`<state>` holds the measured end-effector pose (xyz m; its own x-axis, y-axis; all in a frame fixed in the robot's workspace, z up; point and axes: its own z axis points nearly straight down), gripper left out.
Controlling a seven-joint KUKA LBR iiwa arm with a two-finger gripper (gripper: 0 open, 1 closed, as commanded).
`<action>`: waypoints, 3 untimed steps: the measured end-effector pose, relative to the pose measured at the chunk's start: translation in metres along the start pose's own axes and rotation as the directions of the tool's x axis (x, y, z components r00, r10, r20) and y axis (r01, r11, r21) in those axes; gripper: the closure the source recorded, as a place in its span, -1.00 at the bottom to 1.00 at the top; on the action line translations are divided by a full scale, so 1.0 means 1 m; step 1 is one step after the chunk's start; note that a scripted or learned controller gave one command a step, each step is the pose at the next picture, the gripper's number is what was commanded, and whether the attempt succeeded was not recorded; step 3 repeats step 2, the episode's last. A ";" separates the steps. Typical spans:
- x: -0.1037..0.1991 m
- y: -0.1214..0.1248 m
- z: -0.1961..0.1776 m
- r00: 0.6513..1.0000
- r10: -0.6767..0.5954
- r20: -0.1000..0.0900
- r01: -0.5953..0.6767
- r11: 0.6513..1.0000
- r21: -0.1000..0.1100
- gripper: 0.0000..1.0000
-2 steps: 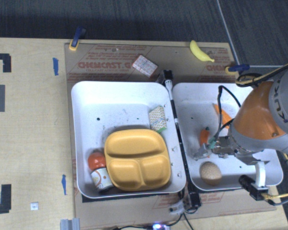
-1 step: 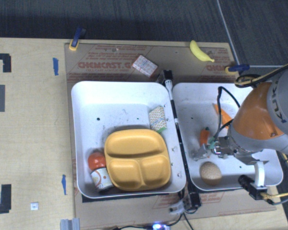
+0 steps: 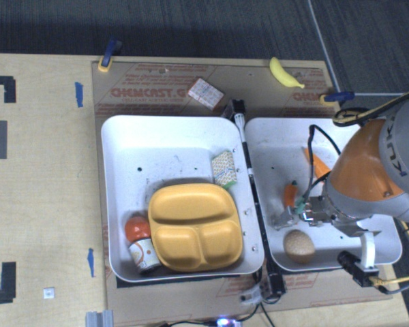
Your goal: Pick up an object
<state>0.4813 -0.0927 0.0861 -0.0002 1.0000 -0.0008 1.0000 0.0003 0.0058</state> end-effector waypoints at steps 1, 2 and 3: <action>0.000 0.000 0.000 1.000 0.000 0.000 0.000 1.000 0.000 -1.00; 0.000 0.000 0.000 1.000 0.000 0.000 0.000 1.000 0.000 -1.00; 0.000 0.000 0.000 1.000 0.000 0.000 0.000 1.000 0.000 -1.00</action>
